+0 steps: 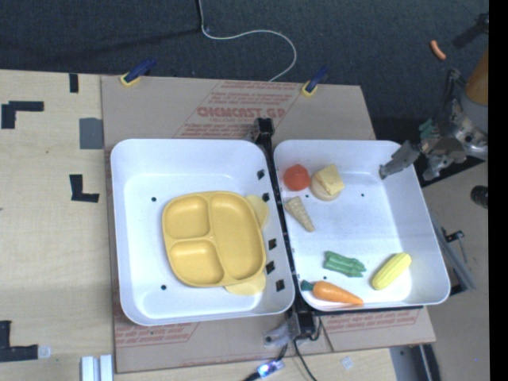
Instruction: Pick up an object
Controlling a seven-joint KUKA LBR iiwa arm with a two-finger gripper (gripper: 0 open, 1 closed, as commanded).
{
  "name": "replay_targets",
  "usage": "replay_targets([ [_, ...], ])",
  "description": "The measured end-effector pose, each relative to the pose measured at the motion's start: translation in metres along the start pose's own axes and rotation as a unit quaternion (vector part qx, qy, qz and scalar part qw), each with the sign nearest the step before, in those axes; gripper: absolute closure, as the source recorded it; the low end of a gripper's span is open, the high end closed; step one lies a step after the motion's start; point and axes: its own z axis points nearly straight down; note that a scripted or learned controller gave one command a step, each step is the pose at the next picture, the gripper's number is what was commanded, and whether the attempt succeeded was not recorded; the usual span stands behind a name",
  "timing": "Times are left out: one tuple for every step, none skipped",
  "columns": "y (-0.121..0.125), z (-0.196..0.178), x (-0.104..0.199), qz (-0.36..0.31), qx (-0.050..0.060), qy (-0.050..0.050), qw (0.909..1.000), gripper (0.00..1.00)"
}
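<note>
Cardboard (238,109) on wooden bench (48,236) underlies both bins (127,213); tool (401,161) state unclear.

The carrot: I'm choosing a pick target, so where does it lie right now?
In the camera view the carrot lies in the right bin, at its front left corner, just below the green vegetable and left of the corn cob.

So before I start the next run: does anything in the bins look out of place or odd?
Nothing looks spilled or damaged. The carrot lies hard against the right bin's near edge, and the yellow tray sits slightly askew in the left bin.
</note>
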Motion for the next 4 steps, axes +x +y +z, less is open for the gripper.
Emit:
replay_targets([
  [0.002, -0.008, 0.0, -0.002, -0.006, -0.002, 1.0, 0.0],
  [0.004, 0.036, -0.002, -0.002, -0.004, -0.001, 1.0, 0.0],
  [0.008, 0.101, -0.002, -0.002, -0.003, -0.001, 1.0, 0.0],
  [0.018, 0.157, -0.001, -0.003, -0.005, -0.002, 1.0, 0.0],
])
